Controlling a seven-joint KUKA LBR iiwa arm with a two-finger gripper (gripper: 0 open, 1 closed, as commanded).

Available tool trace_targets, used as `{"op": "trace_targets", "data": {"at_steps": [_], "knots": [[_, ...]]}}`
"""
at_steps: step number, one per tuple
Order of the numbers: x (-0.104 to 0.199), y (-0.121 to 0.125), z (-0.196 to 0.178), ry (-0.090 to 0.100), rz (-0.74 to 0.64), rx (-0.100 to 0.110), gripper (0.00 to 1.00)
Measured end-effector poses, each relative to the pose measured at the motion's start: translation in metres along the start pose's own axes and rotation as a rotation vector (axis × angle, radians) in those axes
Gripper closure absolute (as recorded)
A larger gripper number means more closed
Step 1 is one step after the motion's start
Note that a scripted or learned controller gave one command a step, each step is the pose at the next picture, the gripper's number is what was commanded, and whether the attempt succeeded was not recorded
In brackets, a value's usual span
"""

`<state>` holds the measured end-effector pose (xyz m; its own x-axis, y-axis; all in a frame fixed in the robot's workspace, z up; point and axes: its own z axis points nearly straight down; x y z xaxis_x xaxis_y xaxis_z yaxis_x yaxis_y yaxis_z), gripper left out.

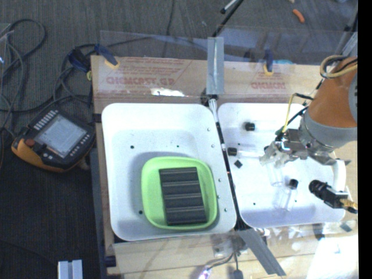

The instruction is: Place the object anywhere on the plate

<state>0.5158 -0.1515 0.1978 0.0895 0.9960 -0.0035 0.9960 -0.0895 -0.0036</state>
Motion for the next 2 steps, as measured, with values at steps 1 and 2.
{"op": "trace_targets", "data": {"at_steps": [1,2], "knots": [[0.0,0.0,0.0,0.0,0.0,0.0,0.0],[0.004,0.015,-0.03,0.002,0.039,-0.002,0.0]]}}
